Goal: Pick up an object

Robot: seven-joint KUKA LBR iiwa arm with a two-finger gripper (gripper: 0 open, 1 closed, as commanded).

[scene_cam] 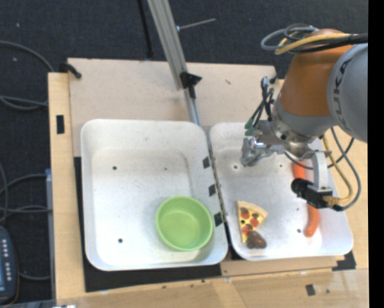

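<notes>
Evidently the gripper (251,154) hung over the right bin (279,252), toward its back left part, with nothing between its fingers; how wide they stood could not be told. Nearest lay the pizza slice (250,222), below the jaws toward the front rim, pointing forward. Farther right, partly under the wrist, the carrot (311,220) ran lengthwise front to back.

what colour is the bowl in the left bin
Light green, seen in the camera view: the bowl.
</notes>
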